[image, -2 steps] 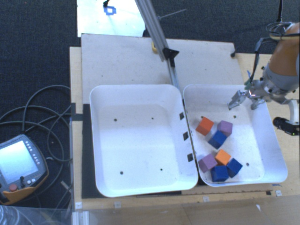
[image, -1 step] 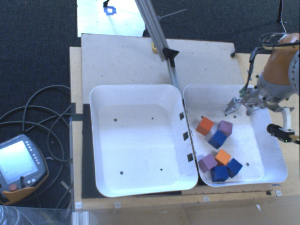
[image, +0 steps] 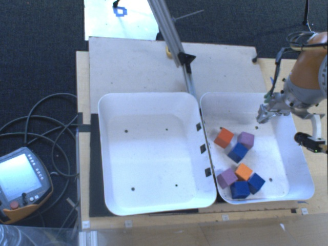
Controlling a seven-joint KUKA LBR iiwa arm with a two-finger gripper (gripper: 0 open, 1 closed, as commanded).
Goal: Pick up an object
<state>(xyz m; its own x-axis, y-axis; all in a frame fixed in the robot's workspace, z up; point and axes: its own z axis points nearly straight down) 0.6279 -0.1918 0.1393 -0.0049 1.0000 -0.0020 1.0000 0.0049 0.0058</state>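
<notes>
Blocks lie scattered in the right bin (image: 300,186), seven of them in two loose bunches. The farther bunch has an orange block (image: 223,137) on the left, a light purple block (image: 246,139) to its right, and a dark blue block (image: 238,151) just in front of and between those two, touching or nearly touching both. The nearer bunch sits toward the bin's near edge: a pale purple block (image: 226,178) on the left, a smaller orange block (image: 244,171) pressed against its right side, a blue block (image: 240,189) in front, and another blue block (image: 255,182) at the right of that cluster. All four are packed close together.

The left bin (image: 154,152) sits right beside it, their rims meeting along the middle, both resting on the pale counter (image: 154,65).

The arm (image: 307,70) comes in from the right, its orange band above the grey wrist. The gripper (image: 263,116) hangs over the far right part of the right bin, well apart from both bunches of blocks. Nothing sits between its tips, but from here I cannot tell how wide it is spread.

A handheld control screen (image: 20,181) lies on the dark floor at the left, with black cables (image: 46,122) looping beside it. A metal pole (image: 166,27) slants across the far side of the counter.
</notes>
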